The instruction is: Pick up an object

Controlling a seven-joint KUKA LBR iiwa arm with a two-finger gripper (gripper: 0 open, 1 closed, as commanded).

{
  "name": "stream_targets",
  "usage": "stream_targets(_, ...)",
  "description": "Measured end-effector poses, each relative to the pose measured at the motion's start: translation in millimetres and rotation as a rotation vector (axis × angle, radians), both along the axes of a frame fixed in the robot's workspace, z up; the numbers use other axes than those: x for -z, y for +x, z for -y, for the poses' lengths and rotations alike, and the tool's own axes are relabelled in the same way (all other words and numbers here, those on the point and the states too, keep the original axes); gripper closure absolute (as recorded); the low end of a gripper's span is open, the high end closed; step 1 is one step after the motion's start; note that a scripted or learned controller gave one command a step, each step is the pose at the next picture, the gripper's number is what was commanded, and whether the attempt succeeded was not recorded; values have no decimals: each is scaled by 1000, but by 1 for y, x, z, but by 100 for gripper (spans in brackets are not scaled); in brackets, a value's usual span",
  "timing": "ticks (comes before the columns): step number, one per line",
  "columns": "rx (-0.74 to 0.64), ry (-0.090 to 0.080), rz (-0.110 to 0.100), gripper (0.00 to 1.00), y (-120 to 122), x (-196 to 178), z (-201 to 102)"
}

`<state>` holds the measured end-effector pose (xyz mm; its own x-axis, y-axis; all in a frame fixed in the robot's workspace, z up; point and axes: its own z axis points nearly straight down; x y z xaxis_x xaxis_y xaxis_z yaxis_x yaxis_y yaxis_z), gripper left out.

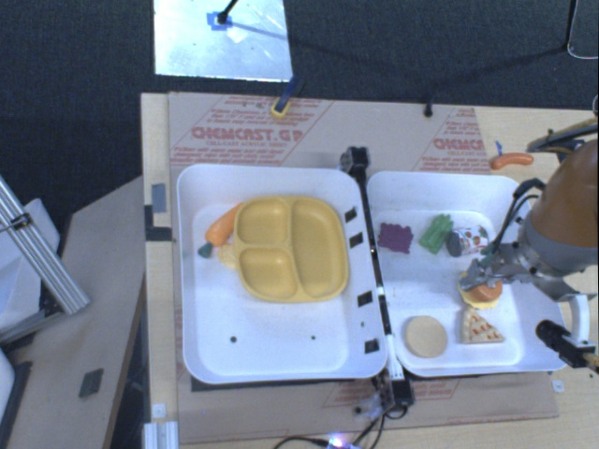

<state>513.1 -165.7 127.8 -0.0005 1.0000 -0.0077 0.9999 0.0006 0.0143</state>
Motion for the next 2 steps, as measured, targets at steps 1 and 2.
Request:
stream_targets(1, -4, 6, -8, 100, -5, -61, -4)
stream_targets(2, -4, 6, -9, 100, -3, -99, -4)
